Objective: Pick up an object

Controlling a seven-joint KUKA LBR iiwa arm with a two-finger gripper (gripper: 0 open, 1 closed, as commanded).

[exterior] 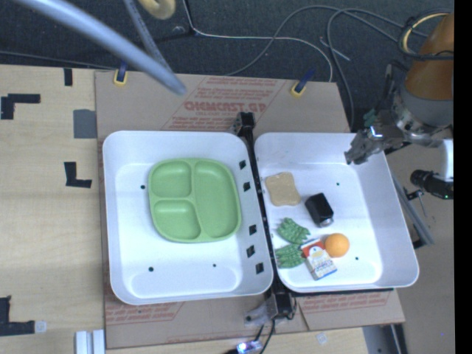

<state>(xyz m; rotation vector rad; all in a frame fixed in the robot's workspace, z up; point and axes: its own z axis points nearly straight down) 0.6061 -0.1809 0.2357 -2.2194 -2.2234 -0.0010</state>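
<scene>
While the gripper [359, 152] hangs over the right bin's [383, 205] far right rim, its opening cannot be told. Below lie a tan slice [282, 189], black block [319, 208], orange [336, 245], green pods [293, 231] and small carton [319, 262]; the left bin [125, 220] holds a green divided plate [195, 200].

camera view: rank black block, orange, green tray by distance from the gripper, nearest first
From the gripper, at the right bin's far right rim:
1. Black block, mid right bin, nearest.
2. Orange, near front of the right bin, a little farther.
3. Green tray, in the left bin, clearly farthest.
</scene>
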